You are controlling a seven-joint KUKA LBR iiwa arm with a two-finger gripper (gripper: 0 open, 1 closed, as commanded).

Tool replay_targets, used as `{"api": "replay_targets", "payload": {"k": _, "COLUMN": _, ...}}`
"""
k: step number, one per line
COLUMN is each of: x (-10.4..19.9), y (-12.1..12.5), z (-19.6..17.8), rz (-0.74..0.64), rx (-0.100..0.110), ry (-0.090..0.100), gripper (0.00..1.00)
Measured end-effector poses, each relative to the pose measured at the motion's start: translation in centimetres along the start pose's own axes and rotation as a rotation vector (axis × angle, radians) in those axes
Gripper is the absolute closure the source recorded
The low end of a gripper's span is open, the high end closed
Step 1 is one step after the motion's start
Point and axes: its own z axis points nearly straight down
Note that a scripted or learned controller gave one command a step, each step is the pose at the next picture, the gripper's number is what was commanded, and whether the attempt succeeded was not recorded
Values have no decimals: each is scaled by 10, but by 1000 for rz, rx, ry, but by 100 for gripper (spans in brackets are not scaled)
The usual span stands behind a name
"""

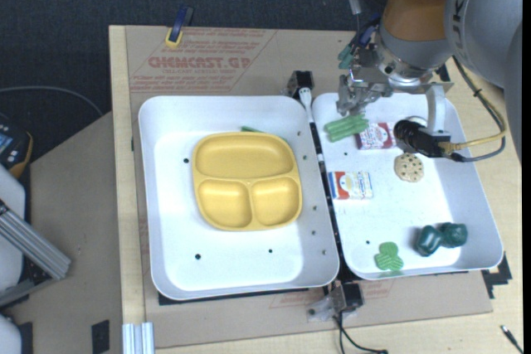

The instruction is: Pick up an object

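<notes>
Brown board bench (207,54) on dark carpet, two white bins side by side. Left bin (166,244) carries a yellow divided tray (246,180). Right bin (473,203): cartons, cookie (408,167), dark green toy (440,237). The gripper (355,99) hangs at its far-left corner, just above a ridged green piece (346,128) lying flat; whether its fingers are apart or together, I cannot tell.
</notes>
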Motion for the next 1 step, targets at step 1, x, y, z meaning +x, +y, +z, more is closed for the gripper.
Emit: {"api": "replay_targets", "payload": {"k": 1, "x": 53, "y": 12, "z": 3, "rz": 0, "rx": -1, "ry": 0, "gripper": 100}}
